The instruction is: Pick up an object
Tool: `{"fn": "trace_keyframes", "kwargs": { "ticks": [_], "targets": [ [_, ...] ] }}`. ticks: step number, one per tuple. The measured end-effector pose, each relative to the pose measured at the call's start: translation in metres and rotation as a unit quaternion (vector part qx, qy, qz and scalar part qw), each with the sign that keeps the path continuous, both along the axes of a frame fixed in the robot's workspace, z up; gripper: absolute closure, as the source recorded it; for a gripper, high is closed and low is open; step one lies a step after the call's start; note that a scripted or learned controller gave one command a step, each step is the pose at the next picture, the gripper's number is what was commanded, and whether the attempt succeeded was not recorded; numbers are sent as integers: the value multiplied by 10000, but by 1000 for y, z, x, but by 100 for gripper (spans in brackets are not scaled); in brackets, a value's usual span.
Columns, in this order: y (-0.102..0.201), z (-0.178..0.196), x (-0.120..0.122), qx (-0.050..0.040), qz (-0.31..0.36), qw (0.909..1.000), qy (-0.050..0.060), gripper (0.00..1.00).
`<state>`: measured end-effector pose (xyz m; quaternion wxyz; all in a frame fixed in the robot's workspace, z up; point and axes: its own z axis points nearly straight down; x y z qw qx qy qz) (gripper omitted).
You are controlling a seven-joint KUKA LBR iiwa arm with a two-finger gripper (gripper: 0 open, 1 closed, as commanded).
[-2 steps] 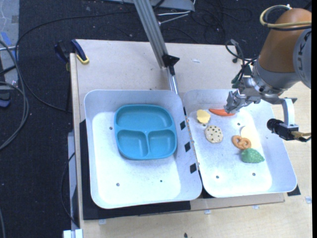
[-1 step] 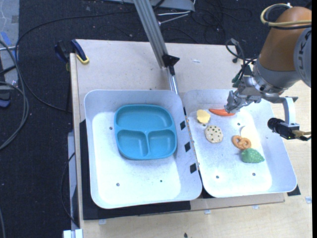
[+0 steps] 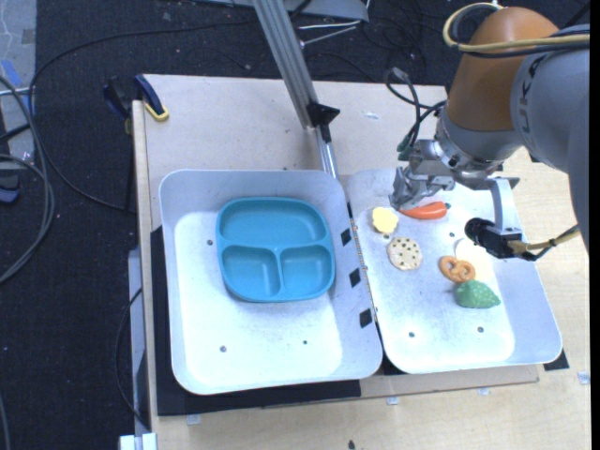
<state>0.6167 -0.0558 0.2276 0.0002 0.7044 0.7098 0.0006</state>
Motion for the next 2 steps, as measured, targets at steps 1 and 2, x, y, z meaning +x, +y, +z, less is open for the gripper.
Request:
{"fn": "trace_keyframes", "kwargs": {
  "ticks": [1, 2],
  "targets": [
    [65, 0, 0, 7, 8, 10000, 3, 100],
    [117, 12, 4, 8, 6, 10000, -5, 100]
  ]
}}
